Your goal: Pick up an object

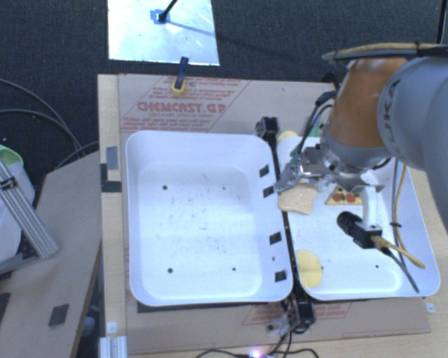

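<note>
"CHEMCAST GP" board [181,107] beneath bins [201,222]

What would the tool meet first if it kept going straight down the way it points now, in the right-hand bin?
Most likely the pale tan flat piece lying on the right bin's floor by the divider: the tool hangs just above its upper edge. Depth is hard to judge from this slant, so it might instead reach bare bin floor beside it.
</note>
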